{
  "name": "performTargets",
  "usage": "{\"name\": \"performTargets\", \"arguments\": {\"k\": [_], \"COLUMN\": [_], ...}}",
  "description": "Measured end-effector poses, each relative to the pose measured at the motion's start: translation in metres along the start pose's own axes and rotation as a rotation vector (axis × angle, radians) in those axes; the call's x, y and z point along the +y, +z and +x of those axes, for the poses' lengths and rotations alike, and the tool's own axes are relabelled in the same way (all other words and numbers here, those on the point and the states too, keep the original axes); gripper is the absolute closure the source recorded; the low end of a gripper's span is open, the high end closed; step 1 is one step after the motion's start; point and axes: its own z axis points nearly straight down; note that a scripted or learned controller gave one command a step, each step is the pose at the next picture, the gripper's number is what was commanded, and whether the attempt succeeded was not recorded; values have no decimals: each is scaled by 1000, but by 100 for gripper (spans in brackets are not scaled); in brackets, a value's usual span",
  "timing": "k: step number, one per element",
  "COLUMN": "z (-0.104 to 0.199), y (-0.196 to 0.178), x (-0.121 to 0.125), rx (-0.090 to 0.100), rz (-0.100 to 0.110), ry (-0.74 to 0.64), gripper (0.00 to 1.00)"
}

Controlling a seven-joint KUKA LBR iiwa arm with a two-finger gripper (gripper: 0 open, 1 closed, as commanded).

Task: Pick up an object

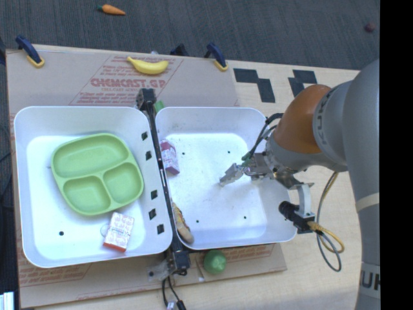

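Right bin point(213, 118): fingers point(227, 176) blurred, grip state unclear; wrist cut off.

Grey arm point(364, 128) showing smooth rounded casing along frame right, wide orange band point(303, 124) sitting above the wrist. Black cables point(263, 137) running down beside the band to a dark metallic wrist block. Silvery gripper point(227, 175) tapering off it. Yellow and black cable point(328, 237) looping at lower right. Partial dark lettering point(371, 279) showing on the casing, lower right.
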Motion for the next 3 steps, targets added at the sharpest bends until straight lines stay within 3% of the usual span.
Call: {"name": "performTargets", "arguments": {"k": [1, 2, 3], "z": [0, 0, 0], "y": [-60, -85, -83], "x": [57, 112, 9], "rx": [0, 1, -1], "rz": [-5, -4, -1], "ry": [0, 1, 0], "gripper": [0, 0, 0]}}
